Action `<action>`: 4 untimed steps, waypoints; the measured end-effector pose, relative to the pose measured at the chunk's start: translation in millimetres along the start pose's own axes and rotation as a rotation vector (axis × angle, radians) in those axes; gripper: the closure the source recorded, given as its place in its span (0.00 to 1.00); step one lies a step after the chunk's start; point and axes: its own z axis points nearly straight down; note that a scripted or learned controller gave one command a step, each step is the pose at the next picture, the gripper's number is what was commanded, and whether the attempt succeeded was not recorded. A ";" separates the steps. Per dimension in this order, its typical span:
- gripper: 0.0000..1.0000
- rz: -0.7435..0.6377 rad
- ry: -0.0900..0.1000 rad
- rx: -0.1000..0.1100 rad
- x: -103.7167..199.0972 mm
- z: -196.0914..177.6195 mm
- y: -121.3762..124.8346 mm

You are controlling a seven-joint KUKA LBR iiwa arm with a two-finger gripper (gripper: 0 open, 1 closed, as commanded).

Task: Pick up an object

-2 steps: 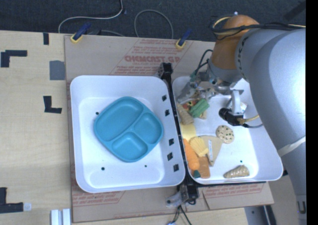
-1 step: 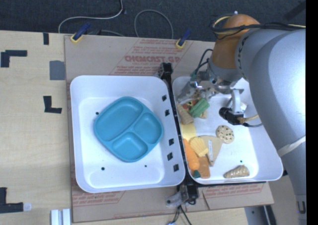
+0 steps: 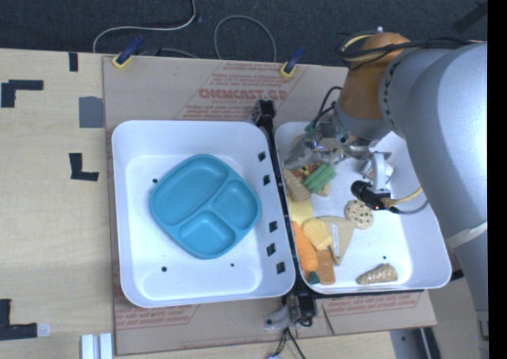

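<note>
Bench (image 3: 47,191) = pale wood w/ black tape marks, cardboard sheet (image 3: 230,92) clamped on top by two blue/yellow clips at its far edge, presumably so the bins don't slide. Dark floor and loose cables behind.

Camera view, left to right:

- Left bin (image 3: 127,143): holds one blue divided tray (image 3: 206,205), lying flat, rotated a bit, roughly centred. Nothing else in it. Reads as the drop-off side, but that's a guess.
- Black clips along the shared wall keep the two bins butted together.
- Right bin (image 3: 428,246): the clutter, i.e. the pick candidates. Green item (image 3: 319,178) near the far-left part, touching a tan piece just beside it. Orange carrot-like piece (image 3: 304,245) along the left wall, yellowish wedge (image 3: 318,232) against it. Cookie (image 3: 359,213) mid-bin, apart from the rest. Tan cone-ish item (image 3: 378,274) alone near the front edge.
- Arm (image 3: 444,127) comes in from the right, orange band (image 3: 366,88) above the wrist; its bulk hides the far-right part of the bin.
- Gripper (image 3: 317,151) sits low over the far-left pile, just above/against the green item. Fingers: cannot tell whether apart or together, too much clutter and cabling around the tip. Nothing visibly held.

Judgement: targeting the green item or its neighbour; the pile is tight there, so a bad grasp or a two-object grab looks likely. Pick not yet done.
</note>
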 end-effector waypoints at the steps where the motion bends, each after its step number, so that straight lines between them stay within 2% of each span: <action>1: 0.00 -0.001 0.001 0.001 1.3 0.3 4.6; 2: 0.00 -0.002 0.001 -0.001 -1.2 -0.1 -5.3; 3: 0.00 -0.003 -0.001 0.008 -0.1 0.8 19.4; 4: 0.00 -0.001 0.001 0.000 -5.2 0.0 2.3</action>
